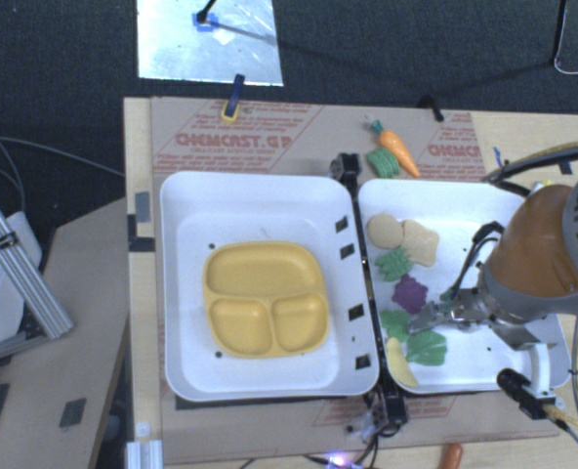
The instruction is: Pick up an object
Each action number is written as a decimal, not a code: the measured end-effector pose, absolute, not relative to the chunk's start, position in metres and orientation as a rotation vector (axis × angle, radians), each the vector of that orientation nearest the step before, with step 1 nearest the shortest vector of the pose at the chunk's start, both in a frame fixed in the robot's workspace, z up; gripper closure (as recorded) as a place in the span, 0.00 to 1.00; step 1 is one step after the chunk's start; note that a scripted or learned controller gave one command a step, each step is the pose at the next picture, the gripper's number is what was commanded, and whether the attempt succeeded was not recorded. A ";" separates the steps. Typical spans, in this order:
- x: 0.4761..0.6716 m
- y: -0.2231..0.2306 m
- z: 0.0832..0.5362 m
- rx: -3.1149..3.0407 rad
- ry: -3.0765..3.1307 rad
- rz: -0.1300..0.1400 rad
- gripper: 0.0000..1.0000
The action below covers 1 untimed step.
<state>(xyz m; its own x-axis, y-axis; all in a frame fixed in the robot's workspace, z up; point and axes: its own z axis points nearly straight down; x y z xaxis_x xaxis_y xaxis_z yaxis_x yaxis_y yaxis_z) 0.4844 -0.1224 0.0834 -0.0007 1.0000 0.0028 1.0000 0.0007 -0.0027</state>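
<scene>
Plastic toy greens look light, stiff, slick; hand hovers beside them, grip state unclear; pinch across the narrow middle.

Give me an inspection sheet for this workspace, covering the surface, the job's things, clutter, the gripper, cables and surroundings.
Surface: cardboard-covered bench bearing left bin and right bin side by side.
Job's things: toy foods in the right bin, among them a beige piece, a purple piece and a green piece.
Clutter: yellow divided tray in the left bin; toy carrot on the cardboard behind the right bin.
Gripper: gripper low in the right bin among the toys; grasp cannot be told.
Cables: black cables at left; yellow cable by the arm.
Surroundings: dark carpet, shiny sheet.
</scene>
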 end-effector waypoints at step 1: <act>0.487 -0.086 0.084 -2.213 -2.227 -0.002 0.00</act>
<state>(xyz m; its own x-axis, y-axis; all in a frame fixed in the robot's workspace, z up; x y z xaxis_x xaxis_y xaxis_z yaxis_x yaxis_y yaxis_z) 0.4869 -0.0863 0.0837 -0.0064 1.0000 0.0024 1.0000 0.0064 -0.0006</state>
